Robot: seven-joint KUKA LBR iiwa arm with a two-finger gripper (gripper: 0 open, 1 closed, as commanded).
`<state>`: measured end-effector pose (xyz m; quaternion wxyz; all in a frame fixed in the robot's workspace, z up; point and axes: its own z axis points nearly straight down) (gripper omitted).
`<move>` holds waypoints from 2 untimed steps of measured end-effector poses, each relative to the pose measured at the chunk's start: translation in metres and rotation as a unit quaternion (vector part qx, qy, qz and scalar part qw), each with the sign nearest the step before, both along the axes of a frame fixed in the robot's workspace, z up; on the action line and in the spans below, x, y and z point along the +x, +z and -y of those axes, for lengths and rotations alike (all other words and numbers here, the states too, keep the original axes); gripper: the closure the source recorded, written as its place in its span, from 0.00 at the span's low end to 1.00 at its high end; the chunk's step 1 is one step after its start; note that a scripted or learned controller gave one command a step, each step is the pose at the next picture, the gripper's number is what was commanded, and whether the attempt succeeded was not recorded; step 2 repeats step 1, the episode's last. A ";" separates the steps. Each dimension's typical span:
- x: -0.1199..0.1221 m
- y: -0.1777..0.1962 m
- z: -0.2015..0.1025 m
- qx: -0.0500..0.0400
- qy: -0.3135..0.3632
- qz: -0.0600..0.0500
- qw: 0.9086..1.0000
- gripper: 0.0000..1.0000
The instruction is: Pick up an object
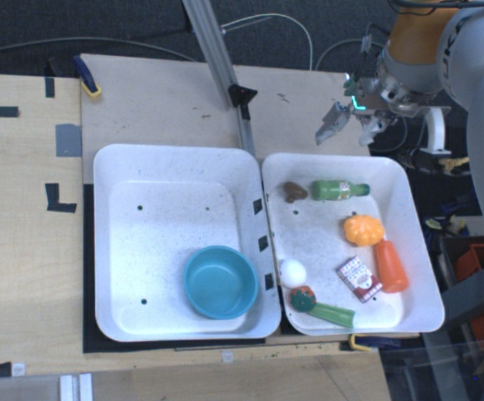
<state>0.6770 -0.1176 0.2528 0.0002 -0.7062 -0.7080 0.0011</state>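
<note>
bench (166,98); end effector (352,124) above right bin (409,190).

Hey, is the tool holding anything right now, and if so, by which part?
Nothing is held. The tool hangs above the bench beyond the right bin, its fingers spread with nothing between them. The green bottle lies untouched in that bin.

Two bins are set side by side on the bench (158,107). In the left bin (116,174), a bowl (220,281) is placed near its front right corner. In the right bin (417,299), a bottle (338,190) is laid along the back edge, with a small lump (294,192) just to its left. A ball (292,271) is found at the left edge, and a carton (359,278) lies near the front right corner.
</note>
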 end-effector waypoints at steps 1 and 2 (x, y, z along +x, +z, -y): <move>0.000 -0.044 0.000 0.000 0.000 -0.002 1.000 0.00; 0.000 -0.044 0.000 0.000 0.000 -0.002 1.000 0.00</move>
